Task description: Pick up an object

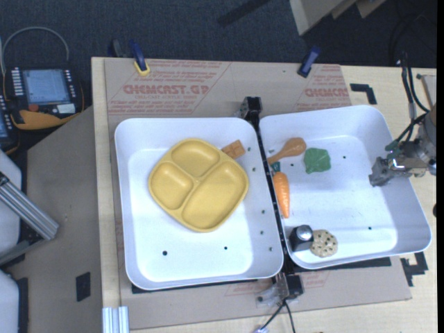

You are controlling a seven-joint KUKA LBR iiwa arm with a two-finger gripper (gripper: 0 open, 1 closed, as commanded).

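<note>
The end effector [383,174] sits at the right edge of the right bin [361,127], low over the bin's right wall. Whether it is spread or pressed together cannot be told; nothing is seen in its grip, and it is well apart from every object.

The objects lie toward the left side of the right bin. A carrot [281,193] lies just beside the divider between the bins, its long axis running nearly straight up and down the view, with the green-topped end toward the far side and the tip toward the near side. A tan drumstick-shaped piece [288,148] lies just above it, its long axis slanting from lower left to upper right, with the rounded bulb at the upper right and its thin end close to the carrot's top. A green leafy piece [318,160] lies just to the right of the drumstick. Near the front wall, a small black and silver object [301,237] touches or nearly touches a round chocolate-chip cookie [324,243] on its right.

In the left bin [139,186], a yellow divided plate [198,184] rests tilted diagonally, and a small brown block [234,148] lies against its upper right rim. Both bins stand on the table [104,130].
</note>
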